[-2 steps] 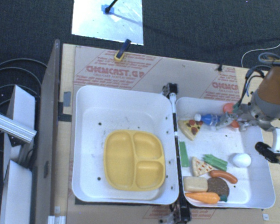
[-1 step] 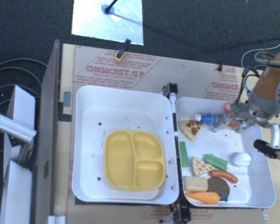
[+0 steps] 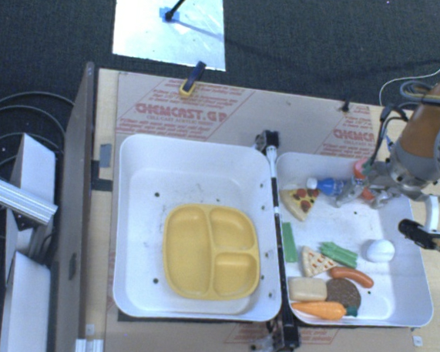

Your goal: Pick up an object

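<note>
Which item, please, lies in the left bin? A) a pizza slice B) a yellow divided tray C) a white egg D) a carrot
B: the yellow divided tray rests in the left bin, while the toy foods lie in the right bin.

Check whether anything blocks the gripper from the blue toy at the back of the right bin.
Nothing visible does. The gripper sits low in the right bin, right beside the blue toy, with only white floor between them. The pizza slice lies on the toy's far side, away from the gripper.
</note>
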You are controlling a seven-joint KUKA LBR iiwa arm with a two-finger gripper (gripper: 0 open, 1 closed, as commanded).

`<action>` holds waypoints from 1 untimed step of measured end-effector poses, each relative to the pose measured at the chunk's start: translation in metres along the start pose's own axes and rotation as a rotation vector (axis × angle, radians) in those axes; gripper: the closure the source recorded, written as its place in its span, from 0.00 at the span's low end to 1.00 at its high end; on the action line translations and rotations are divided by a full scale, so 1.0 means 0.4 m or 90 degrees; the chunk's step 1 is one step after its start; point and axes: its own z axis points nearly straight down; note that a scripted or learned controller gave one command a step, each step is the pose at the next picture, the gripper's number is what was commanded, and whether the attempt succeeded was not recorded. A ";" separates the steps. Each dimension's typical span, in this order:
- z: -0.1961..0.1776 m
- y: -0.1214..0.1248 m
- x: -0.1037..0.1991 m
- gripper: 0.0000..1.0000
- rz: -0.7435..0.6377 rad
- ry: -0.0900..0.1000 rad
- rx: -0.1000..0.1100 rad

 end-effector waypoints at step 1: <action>0.000 0.000 0.000 0.00 0.000 0.000 0.000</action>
